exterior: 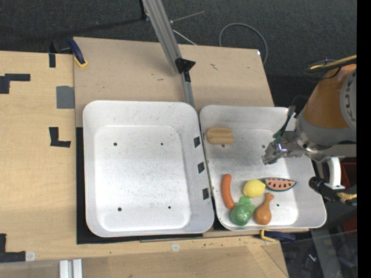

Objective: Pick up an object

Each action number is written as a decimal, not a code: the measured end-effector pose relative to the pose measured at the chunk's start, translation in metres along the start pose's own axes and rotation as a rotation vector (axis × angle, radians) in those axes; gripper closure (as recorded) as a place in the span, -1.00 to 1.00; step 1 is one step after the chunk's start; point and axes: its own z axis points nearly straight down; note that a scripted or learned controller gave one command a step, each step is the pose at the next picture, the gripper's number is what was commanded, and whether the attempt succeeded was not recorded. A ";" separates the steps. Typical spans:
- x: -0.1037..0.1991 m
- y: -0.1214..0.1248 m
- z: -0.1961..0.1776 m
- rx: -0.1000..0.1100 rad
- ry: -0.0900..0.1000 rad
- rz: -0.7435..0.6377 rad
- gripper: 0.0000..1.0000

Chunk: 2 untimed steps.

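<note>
Plastic, we think, is the material of the toy foods in the right bin: a tan bread roll, an orange carrot, a yellow lemon, a watermelon slice, a green vegetable and a drumstick, all probably light, stiff and a little slippery. We judge the bread roll, which lies alone near the bin's far left corner, the easiest to take across its short width, while the others crowd together at the near side. The left bin holds nothing, and the gripper hangs over the right bin's bare middle; whether it is spread or closed we cannot tell.

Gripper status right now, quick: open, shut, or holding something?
Gripper: cannot be told from this angle; it sits low over the right bin, with nothing seen in it.
</note>
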 end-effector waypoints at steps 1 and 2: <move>-0.002 -0.002 -0.063 -0.003 -0.001 -0.001 1.00; -0.001 -0.001 -0.096 0.000 0.000 -0.001 1.00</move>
